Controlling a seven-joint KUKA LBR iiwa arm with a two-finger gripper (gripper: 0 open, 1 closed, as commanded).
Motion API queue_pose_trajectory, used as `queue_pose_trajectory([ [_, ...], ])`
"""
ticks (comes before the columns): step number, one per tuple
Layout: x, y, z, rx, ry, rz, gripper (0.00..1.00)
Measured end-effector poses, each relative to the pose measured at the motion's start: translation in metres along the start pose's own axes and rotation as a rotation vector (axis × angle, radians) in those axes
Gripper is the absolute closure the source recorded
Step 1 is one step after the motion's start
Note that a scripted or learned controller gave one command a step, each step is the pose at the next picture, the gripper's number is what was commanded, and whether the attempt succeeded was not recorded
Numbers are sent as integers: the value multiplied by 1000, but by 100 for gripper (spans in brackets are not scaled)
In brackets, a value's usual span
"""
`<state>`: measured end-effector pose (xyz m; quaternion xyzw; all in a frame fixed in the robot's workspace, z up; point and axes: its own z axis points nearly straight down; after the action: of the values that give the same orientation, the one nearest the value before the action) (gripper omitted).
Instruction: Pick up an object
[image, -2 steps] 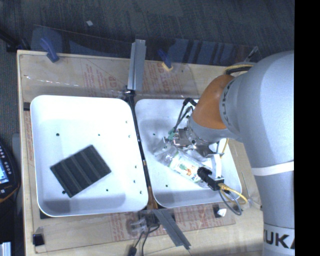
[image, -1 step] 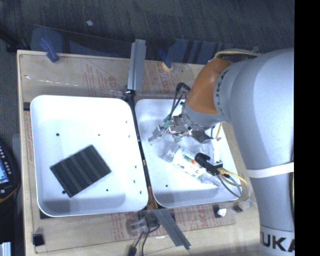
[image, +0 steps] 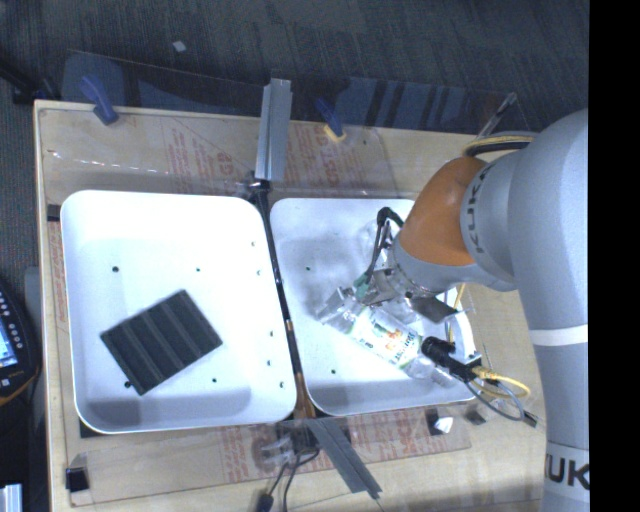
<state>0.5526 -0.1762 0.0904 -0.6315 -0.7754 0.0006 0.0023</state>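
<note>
A clear plastic bottle with a white and orange label (image: 384, 336) lies on its side in the right bin (image: 310, 240), its crumpled clear end pointing left. My gripper (image: 366, 290) hangs below the orange-banded wrist, directly over the upper part of the bottle and very close to it. The wrist hides where gripper and bottle meet. A dark ribbed rectangular slab (image: 161, 341) lies flat and slanted in the left bin (image: 150, 215).
The grey arm covers the right side of the right bin. A metal divider bar (image: 271, 130) runs between the two bins at the back. The wooden bench (image: 150, 140) surrounds both bins.
</note>
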Motion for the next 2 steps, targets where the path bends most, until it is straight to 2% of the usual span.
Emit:
queue_pose_trajectory([
  [1, 1, 6, -13, -11, -1, -6, 100],
  [2, 1, 6, -13, -11, -2, -7, 0],
])
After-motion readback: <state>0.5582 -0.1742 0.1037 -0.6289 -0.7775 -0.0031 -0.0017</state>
